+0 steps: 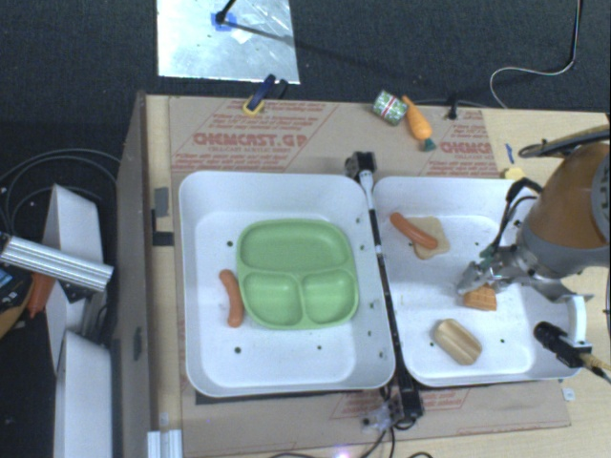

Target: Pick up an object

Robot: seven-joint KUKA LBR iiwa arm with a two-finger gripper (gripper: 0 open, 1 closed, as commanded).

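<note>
Dark carpet surrounds the bench (535,132), whose brown cardboard top carries red print that we read as "CHEMCAST GP" near its far left corner, with the same kind of print, cut off, near the far right corner. We see the gripper (480,277) low in the right bin (420,370), toward that bin's right edge, its tip just above or touching an orange wedge (480,300); we cannot tell whether the fingers are apart or together, nor whether they grasp anything. Just in front of the wedge, near the right bin's near edge, lies a tan bread roll (456,341). Toward the far left corner of the same bin a sausage (413,229) rests across a pale round slice (429,239). The grey arm (563,213) with its orange band comes in over the right bin's right edge. In the left bin (205,256) a green divided plate (294,273) sits at the centre, and a second sausage (231,298) lies just beside the plate's left edge. On the bench beyond the bins, near its far edge, we find a small green can (389,106) beside a toy carrot (418,123), and a blue-and-yellow clip (260,94) near the far left. A silver sheet (227,27) lies on the carpet beyond the bench.
</note>
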